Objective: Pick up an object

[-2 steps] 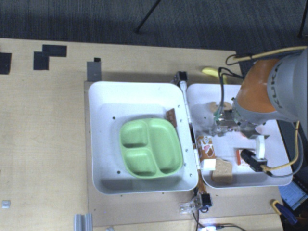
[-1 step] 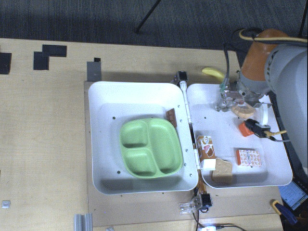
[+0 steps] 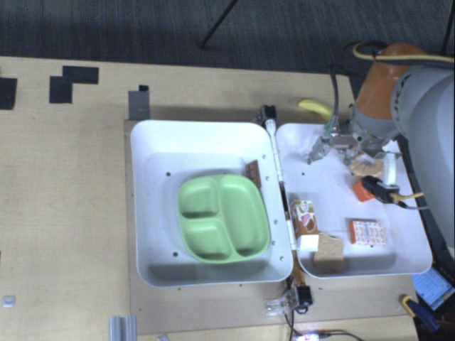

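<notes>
Gripper (image 3: 318,150) hangs over the right bin's (image 3: 334,190) far end; open or closed, can't tell. Tan lump (image 3: 367,167) just wrist-side of it, orange piece (image 3: 363,190) near that.

Pale wooden bench (image 3: 64,190) below dark carpeted floor (image 3: 106,13)

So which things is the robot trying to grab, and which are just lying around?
For the job, likely: gripper, right bin, orange piece, red-patterned box, brown block.
Just lying about: green plate, left bin, yellow thing behind the bins.
</notes>
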Action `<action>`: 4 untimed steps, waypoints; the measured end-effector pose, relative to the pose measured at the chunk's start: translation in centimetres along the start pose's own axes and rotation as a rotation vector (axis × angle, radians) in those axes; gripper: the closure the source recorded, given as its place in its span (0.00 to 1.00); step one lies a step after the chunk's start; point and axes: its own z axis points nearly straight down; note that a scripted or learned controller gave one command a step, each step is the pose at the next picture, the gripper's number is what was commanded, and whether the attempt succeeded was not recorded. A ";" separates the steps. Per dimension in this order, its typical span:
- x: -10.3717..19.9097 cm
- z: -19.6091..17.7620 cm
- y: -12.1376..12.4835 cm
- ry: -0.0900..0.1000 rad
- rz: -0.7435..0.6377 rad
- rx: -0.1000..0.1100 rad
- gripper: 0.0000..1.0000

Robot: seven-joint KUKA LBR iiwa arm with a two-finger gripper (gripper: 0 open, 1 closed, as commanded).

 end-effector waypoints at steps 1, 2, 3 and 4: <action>0.1 -1.1 0.1 -0.001 -0.005 -0.004 1.00; 0.1 -1.1 0.1 -0.001 -0.006 -0.003 0.00; 2.0 0.0 -4.9 0.001 0.003 0.000 0.00; 3.7 -0.2 -9.2 0.000 0.004 -0.002 0.00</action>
